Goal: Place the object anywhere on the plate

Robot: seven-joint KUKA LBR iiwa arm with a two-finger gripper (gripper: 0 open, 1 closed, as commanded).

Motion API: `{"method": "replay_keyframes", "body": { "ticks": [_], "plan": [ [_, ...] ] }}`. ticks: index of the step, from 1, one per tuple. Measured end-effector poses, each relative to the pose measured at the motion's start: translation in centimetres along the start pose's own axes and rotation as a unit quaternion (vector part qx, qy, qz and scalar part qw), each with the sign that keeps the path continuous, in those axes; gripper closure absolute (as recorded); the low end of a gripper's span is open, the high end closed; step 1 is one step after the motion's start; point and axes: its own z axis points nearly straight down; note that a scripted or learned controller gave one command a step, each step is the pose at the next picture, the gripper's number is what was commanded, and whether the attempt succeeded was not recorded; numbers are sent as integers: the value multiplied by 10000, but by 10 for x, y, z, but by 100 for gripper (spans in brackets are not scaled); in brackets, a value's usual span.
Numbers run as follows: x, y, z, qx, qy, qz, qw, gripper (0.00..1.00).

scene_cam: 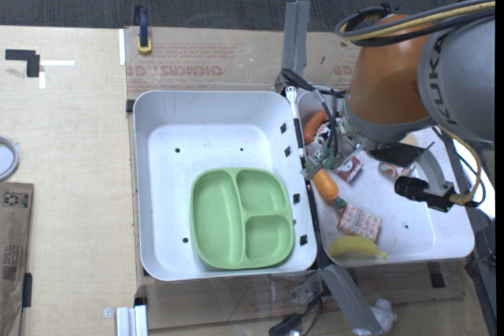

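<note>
**Arm low over the right bin, plate waiting in the left**

You see the light green three-compartment plastic plate (242,217) lying flat in the near half of the left shallow white bin (157,169). The grey arm with the orange band (394,83) reaches in from the right and hangs over the far left part of the right shallow white bin (441,240). Its wrist hides the jaws, so you cannot tell their state. Just below the wrist, near the wall between the bins, lies an orange carrot-shaped toy (324,185). Nearer to you sit a small pink-and-white printed packet (360,223) and a yellow banana (356,249) at the near edge. A small dark red packet (349,168) lies beside the carrot. All these things rest in the right bin, apart from the plate.
</note>
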Motion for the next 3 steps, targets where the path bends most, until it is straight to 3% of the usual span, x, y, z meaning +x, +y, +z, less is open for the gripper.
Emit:
{"method": "replay_keyframes", "body": {
  "ticks": [1, 2, 3],
  "plan": [
    [0, -7, -19, -9, -5, -223, 9998, 100],
    [-50, -3, -80, -12, -15, -1714, 9852, 100],
    [-109, -3, -125, -15, -20, -2179, 9760, 100]
  ]
}}
